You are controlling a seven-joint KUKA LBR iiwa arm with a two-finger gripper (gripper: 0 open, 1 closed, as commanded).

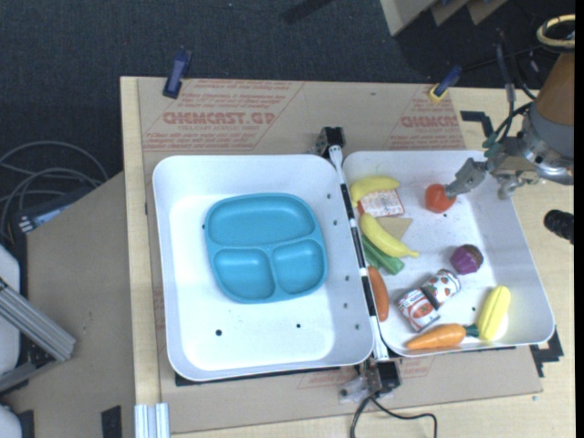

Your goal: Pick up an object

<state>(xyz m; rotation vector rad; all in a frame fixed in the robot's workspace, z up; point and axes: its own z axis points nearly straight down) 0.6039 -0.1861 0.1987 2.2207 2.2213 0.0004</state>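
A top-down slanted view of a bench (137, 245) carrying two shallow white bins side by side. The left bin (182, 336) holds a blue divided tray (265, 245). The right bin (534, 281) holds toy food: a yellow banana (385, 237) by the dividing wall, a small carton (385, 205) above it, a red can (429, 299), an orange carrot (436, 338), a purple plum (467, 259), a yellow corn cob (494, 312), and a red tomato (439, 198) near the far wall. The gripper (497, 170) reaches in from the right, one grey finger (467, 176) just beside the tomato. Whether the jaws are open or closed cannot be told; nothing is visibly held. The tomato looks the likely target. A good grasp would centre the jaws over it before closing, since it may roll.
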